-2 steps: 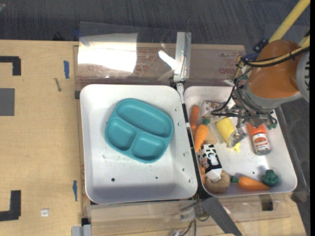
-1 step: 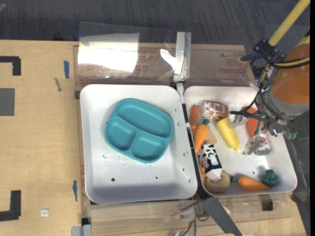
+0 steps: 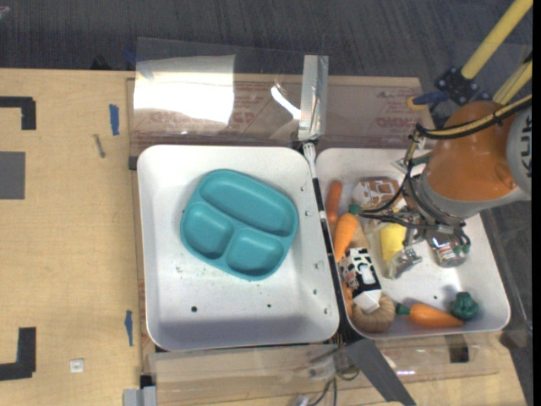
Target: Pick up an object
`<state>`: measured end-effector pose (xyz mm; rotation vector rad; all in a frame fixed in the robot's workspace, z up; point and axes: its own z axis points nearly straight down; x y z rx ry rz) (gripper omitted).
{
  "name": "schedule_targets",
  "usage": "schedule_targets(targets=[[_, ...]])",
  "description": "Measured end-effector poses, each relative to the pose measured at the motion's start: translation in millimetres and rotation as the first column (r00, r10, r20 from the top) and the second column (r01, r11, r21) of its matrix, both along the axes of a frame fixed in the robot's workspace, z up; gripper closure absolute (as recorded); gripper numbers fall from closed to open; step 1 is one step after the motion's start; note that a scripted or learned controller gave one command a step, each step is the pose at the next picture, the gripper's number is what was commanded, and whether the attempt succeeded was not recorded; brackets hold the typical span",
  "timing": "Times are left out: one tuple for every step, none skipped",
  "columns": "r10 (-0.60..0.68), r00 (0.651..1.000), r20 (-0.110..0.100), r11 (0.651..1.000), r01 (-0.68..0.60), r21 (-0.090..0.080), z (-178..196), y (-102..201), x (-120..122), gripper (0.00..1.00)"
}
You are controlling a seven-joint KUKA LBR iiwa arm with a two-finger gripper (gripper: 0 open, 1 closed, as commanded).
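The gripper (image 3: 414,248) hangs low over the right bin (image 3: 490,288), under the orange band (image 3: 469,163) of the arm that reaches in from the right. Cables and metal parts crowd the wrist, so it cannot be told how the jaws stand or whether anything sits between them. A yellow object (image 3: 391,242) lies just beside the gripper, on its left, partly covered by the metal parts; whether the two touch cannot be told.

Further left in the same bin, two orange carrots (image 3: 341,218) lie along the wall shared with the other bin, one above the other. A small packet with brown print (image 3: 375,194) rests near the bin's top. Below the yellow object sits a black-and-white item (image 3: 362,273), and under that a round tan piece (image 3: 374,310) near the bottom edge. A third carrot (image 3: 432,315) lies along the bottom of the bin, its tip touching a dark green piece (image 3: 464,305) at the lower right.

The left bin (image 3: 169,303) holds a teal divided tray (image 3: 240,222), set a little above the centre and turned at a slant. Both bins sit on a wooden bench (image 3: 59,252).
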<state>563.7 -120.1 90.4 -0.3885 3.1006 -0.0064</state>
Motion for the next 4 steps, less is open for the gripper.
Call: schedule_targets(targets=[[0.002, 1.0, 0.011, 1.0, -0.002, 0.0, 12.7, 1.5, 3.3, 1.0], [0.018, 1.0, -0.002, 1.0, -0.018, -0.001, 80.6, -56.8, 106.3, 1.0], [0.019, 1.0, -0.008, 1.0, -0.019, 0.002, 77.1, -55.2, 105.2, 0.0], [0.027, 1.0, -0.008, 1.0, -0.027, 0.0, -1.8, -84.5, -22.3, 0.0]])
